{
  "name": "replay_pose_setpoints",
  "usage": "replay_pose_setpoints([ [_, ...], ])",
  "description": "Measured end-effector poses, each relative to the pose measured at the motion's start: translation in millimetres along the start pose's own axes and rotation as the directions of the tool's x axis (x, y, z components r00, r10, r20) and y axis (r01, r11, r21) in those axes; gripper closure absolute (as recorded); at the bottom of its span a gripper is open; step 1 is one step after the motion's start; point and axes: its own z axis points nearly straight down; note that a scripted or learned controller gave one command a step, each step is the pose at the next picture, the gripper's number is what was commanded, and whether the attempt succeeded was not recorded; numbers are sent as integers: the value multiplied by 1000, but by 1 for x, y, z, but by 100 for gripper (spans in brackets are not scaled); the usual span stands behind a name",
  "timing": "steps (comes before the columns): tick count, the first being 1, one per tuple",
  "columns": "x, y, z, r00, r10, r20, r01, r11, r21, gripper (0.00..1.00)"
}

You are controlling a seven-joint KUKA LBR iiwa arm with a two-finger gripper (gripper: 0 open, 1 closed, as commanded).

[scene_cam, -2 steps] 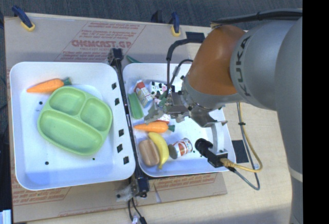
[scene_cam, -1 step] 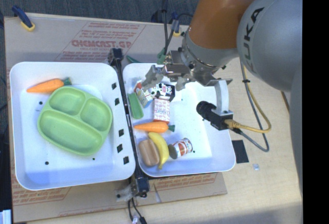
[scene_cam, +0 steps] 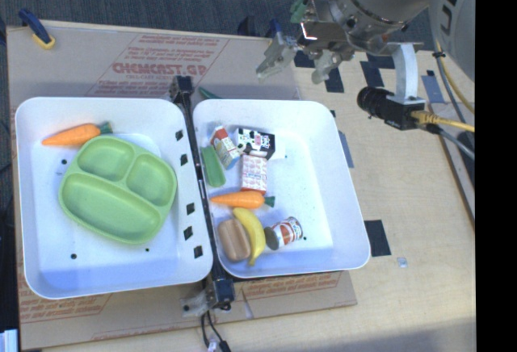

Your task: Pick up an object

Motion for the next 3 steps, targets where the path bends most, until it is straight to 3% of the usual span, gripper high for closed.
replay_pose_setpoints([
  [1,-71,16,-16,1000,4,2,-4,1000,3,0],
  [2,-99,20,41,1000,3,1,-3,1000,9,0],
  [3,-106,53,39,1000,0,2,0,1000,6,0],
])
